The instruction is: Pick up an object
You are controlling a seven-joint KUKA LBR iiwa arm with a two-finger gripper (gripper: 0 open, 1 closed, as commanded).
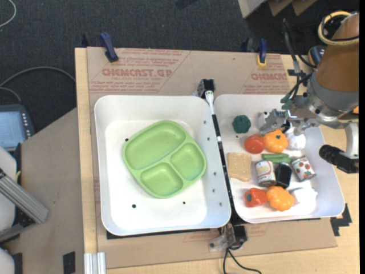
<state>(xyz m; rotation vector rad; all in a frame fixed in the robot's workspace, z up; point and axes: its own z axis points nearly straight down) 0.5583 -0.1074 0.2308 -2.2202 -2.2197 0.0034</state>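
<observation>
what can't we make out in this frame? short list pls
- Claw in the camera view: too small and cluttered to tell its state, or whether it touches the orange pepper just below.
- Can label: too small to read.
- Dark item beside the can: identity unclear, partly covered by neighbours.
- Arm: cut off by the right edge.

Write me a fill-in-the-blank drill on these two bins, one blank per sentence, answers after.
1. The green divided plate lies in the ____ bin.
2. That plate has ____ compartments.
3. The dark green ball sits in the ____ bin, with the other toy foods.
4. The gripper hangs over the ____ bin.

Answers: left; three; right; right
</observation>
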